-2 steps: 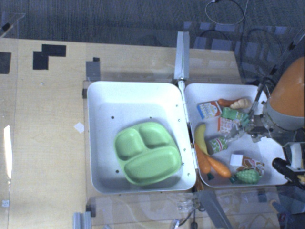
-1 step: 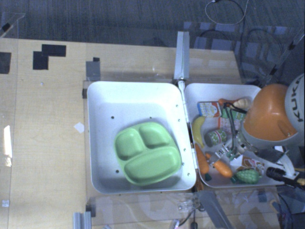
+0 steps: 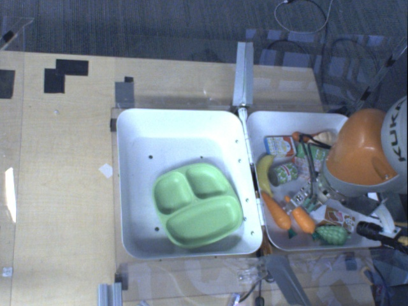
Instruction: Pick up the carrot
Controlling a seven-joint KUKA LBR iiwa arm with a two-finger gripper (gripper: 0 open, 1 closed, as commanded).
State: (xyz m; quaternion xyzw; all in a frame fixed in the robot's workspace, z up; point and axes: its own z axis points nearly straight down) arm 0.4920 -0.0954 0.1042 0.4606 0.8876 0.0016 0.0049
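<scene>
A long orange carrot [image 3: 275,211] lies at a slant near the front left of the right bin [image 3: 256,127], just below a yellow banana [image 3: 263,171]. A shorter orange, carrot-like piece [image 3: 303,220] lies right of it. The arm's orange band [image 3: 360,148] hangs over the bin's right half. Below it my gripper [image 3: 312,196] hovers among the clutter, just above and right of the shorter piece and a hand's width right of the long carrot. Nothing is visibly held.
A green divided plate [image 3: 197,203] rests in the left bin [image 3: 137,139]. The right bin also holds a juice box [image 3: 279,146], a can [image 3: 288,173], a bumpy green item [image 3: 330,234] and a printed packet [image 3: 342,218], crowded around the gripper.
</scene>
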